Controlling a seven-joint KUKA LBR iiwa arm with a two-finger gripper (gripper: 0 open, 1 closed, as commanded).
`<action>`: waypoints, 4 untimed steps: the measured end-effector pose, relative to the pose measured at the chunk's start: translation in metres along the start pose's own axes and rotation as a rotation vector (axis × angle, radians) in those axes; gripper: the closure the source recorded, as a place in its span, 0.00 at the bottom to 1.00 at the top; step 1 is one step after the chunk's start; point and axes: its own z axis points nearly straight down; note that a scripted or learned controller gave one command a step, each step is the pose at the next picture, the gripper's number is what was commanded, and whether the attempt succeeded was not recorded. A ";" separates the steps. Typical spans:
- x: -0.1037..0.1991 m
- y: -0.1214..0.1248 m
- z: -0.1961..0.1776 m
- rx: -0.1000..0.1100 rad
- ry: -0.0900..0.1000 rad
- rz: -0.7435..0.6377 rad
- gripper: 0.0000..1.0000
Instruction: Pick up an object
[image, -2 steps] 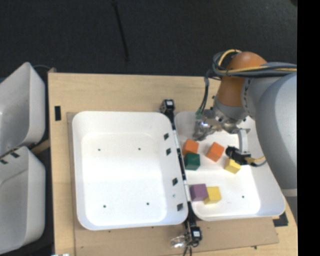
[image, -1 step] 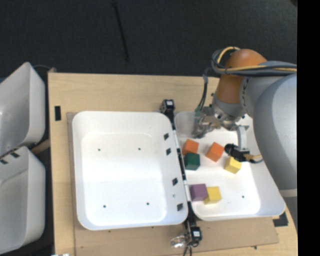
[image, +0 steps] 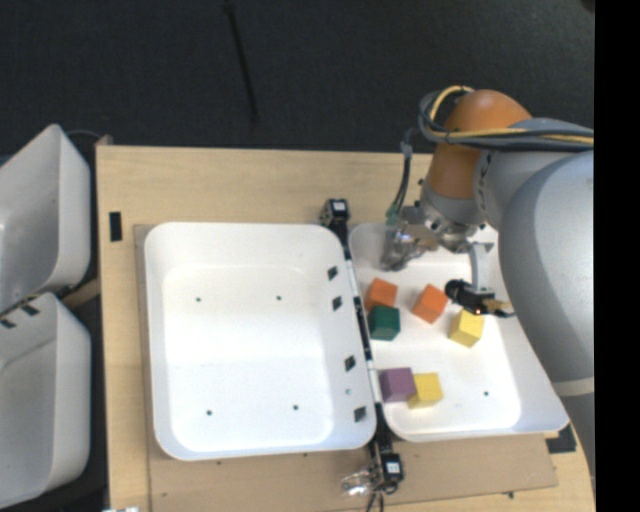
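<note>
Gripper (image: 398, 250) hangs low over the back corner of the right bin (image: 500, 415), and from where I stand I cannot tell how it is set, nor see anything in it. All the blocks lie in that bin, in front of it: an orange block (image: 381, 294) touching a green block (image: 385, 322), another orange one (image: 430, 303), a yellow block (image: 466, 328), and a purple block (image: 397, 384) against a second yellow (image: 426, 389). The near orange block seems the likeliest target. The left bin (image: 160, 300) sits alongside on the bench (image: 250, 185).
</note>
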 end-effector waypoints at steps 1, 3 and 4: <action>-0.045 -0.041 -0.002 -0.008 -0.002 0.005 1.00; -0.037 -0.039 -0.002 -0.010 -0.002 0.003 1.00; -0.001 -0.026 -0.001 -0.008 -0.002 -0.001 1.00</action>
